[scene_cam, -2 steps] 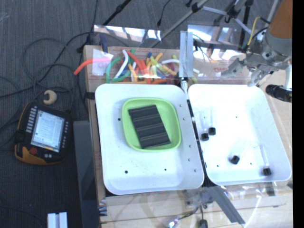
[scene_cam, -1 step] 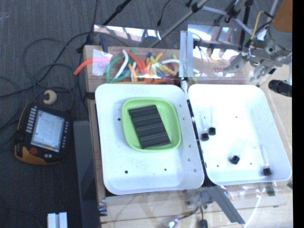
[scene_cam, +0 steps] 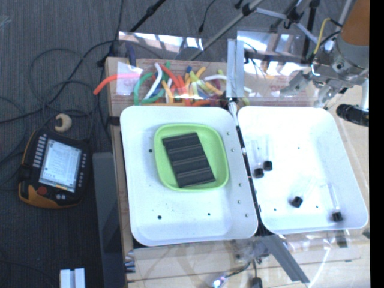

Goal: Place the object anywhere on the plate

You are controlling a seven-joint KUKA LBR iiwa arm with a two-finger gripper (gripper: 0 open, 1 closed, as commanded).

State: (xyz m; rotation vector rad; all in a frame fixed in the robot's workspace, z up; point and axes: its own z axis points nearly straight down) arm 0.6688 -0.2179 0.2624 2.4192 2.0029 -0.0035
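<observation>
— Where is your hand?

— My hand (scene_cam: 327, 84) sits in the upper right of the frame, above the far edge of the right shallow white bin (scene_cam: 312, 131). My grey arm with its orange band (scene_cam: 359, 17) comes in from the top right corner. Whether the hand is wide or narrow I cannot tell; it is too tangled with cables and metal behind it. Nothing shows between its parts.

— And the object?

— The dark grey ribbed rectangular block (scene_cam: 188, 159) lies flat on the light green square plate (scene_cam: 221, 155), roughly in its middle, turned a little off the plate's edges. The plate rests in the left shallow white bin (scene_cam: 138, 179), centre-left of the frame.

— What else is around?

— A few small black pieces (scene_cam: 296, 201) lie scattered in the right bin, well apart from my hand. A heap of coloured plastic tubes (scene_cam: 174, 84) lies on the tabletop behind the left bin, and an orange-rimmed control pendant with a lit screen (scene_cam: 53, 168) lies on the floor at the far left.
</observation>
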